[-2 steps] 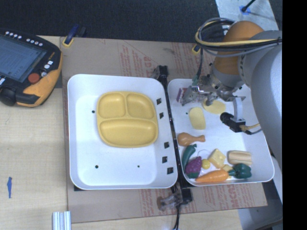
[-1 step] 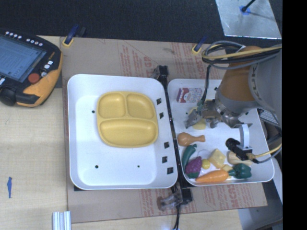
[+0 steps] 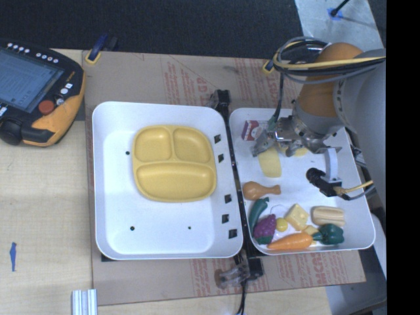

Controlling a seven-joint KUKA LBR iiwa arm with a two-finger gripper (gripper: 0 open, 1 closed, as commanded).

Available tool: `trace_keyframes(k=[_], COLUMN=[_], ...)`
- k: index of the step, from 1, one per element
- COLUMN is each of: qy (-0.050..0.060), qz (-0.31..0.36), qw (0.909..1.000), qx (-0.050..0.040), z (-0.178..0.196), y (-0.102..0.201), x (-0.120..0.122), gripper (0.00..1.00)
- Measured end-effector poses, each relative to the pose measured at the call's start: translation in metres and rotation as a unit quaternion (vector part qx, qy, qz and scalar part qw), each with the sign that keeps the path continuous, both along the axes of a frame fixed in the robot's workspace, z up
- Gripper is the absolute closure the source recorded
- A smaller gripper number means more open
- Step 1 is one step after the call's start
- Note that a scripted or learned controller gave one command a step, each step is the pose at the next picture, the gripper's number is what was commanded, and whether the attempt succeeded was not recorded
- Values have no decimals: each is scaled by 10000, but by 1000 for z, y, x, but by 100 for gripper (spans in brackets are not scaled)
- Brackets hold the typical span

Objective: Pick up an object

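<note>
hanging over the back half of the right bin [image 3: 365,238], the arm [image 3: 328,84] comes in from the right with its orange band up top and cables looped around the wrist. the gripper [image 3: 272,141] sits low near the bin's back-left area, right above a pale yellow block [image 3: 270,163] that looks like a cheese or butter piece. honestly can't tell from this angle how the gripper is set, and nothing shows as clearly pinched in it.

just behind the gripper there's a small red and white packet [image 3: 249,130] against the bin's back-left corner. in front of the yellow block lies a toy chicken drumstick [image 3: 260,189]. the rest of the toy food is bunched along the front of the same bin: a green pepper or pickle thing [image 3: 257,210], a purple grape bunch [image 3: 265,226], a carrot [image 3: 291,243], a yellow wedge [image 3: 296,216], a bread-looking roll [image 3: 327,214] and a green broccoli bit [image 3: 331,234].

the left bin [image 3: 111,176] holds a yellow divided plate [image 3: 174,162] with three compartments, sitting flat toward the back. off to the left on the bench there's a teach pendant [image 3: 36,90] with an orange trim.
</note>
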State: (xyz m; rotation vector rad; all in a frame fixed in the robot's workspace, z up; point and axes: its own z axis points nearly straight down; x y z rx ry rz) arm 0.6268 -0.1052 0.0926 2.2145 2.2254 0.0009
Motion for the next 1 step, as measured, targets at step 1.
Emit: trace_keyframes(k=[1], qy=[26], qz=[13], qw=[10000], qx=[1], z=[11], y=[-1], x=[-2], gripper=[100])
